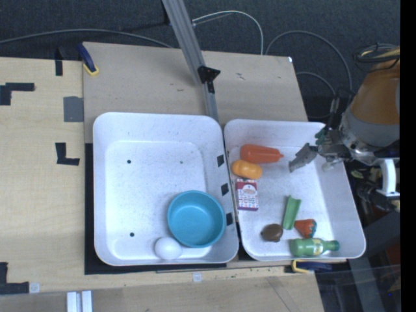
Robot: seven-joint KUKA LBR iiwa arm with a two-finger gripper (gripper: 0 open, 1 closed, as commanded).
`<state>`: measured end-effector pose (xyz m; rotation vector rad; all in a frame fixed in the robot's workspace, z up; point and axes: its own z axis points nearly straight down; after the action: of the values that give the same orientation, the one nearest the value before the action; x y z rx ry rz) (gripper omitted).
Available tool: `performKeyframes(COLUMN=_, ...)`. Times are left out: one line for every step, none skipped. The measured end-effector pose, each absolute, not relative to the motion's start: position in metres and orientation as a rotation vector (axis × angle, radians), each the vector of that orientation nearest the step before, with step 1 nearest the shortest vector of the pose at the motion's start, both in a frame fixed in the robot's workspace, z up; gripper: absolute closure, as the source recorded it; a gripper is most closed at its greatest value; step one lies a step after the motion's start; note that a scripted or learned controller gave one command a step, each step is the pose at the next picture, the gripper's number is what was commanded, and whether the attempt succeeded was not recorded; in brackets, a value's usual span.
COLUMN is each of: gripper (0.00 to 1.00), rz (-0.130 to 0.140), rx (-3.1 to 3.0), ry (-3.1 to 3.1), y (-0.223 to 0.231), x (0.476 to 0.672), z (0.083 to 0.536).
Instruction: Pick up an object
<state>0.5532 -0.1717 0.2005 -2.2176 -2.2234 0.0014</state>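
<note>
I had the claw (305,158) at the right bin's (338,194) 2 o'clock, low over bare floor; couldn't tell its state, nothing visibly in it. Nearest pick: orange carrot (260,153) at its 9, yellow-orange piece (247,169) just past. Risk: closing here grabs air. Carrot's rounded, could roll or get shoved into its neighbour. The 5 o'clock cluster, green bottle (313,246) included, invites a double grab.

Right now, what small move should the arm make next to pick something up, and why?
Probably shift the gripper left and lower it toward the orange carrot. It hovers over the right bin holding nothing, and the carrot lies nearest with bare floor around it.
</note>
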Motion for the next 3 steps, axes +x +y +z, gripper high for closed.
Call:
performKeyframes(gripper=0.0, rz=0.001, rx=-2.218, ry=-2.223, y=-0.172, x=0.553, z=0.201)
performKeyframes(gripper=0.0, rz=0.008, rx=-2.216, ry=-2.218, y=-0.176, x=0.552, z=0.137)
performKeyframes(gripper=0.0, rz=0.003, rx=-2.22, ry=-2.224, y=-0.176, x=0.552, z=0.087)
